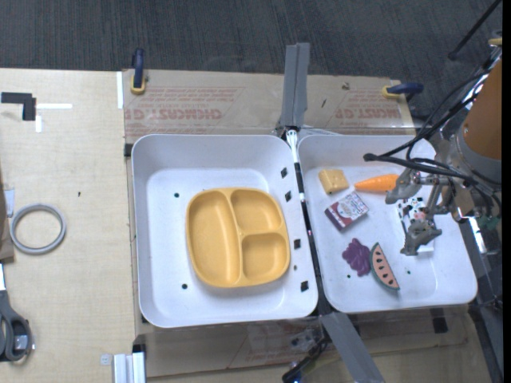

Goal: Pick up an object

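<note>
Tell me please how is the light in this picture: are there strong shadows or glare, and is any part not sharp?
In the camera view the light is soft and even: the yellow tray casts only a faint shadow in the left bin, no strong glare on the white plastic; the toys, such as the watermelon slice, look sharp, while the hand above the right bin is slightly soft.

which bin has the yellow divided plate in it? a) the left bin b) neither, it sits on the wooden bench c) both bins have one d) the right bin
a: the yellow divided plate lies in the middle of the left bin, while the right bin holds the small items such as the carrot and the watermelon slice.
</note>
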Available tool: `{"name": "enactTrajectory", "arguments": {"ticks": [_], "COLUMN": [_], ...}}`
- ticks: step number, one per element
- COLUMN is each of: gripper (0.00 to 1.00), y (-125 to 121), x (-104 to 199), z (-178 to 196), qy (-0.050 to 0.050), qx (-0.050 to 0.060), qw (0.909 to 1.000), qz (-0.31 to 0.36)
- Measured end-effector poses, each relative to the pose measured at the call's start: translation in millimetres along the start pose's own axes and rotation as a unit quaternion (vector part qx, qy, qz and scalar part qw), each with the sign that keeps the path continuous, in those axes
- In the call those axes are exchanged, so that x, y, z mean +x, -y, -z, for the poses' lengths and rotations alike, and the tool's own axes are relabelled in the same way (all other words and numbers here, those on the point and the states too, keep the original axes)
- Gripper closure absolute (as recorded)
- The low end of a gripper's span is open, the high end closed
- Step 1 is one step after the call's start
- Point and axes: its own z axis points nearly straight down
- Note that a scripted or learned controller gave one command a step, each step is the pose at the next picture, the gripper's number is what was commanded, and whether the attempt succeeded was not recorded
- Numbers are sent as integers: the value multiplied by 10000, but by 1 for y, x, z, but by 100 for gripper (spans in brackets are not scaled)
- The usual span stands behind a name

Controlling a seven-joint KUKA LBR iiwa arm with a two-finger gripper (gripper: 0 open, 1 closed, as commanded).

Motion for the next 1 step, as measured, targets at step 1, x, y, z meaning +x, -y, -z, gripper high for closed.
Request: {"name": "enactTrajectory", "arguments": {"ticks": [1], "gripper": [0], "y": [52], "x": [-6], "z": [-184], "qy": [-6], "qx": [-2], "qw": [9939], "qz": [-1098]}}
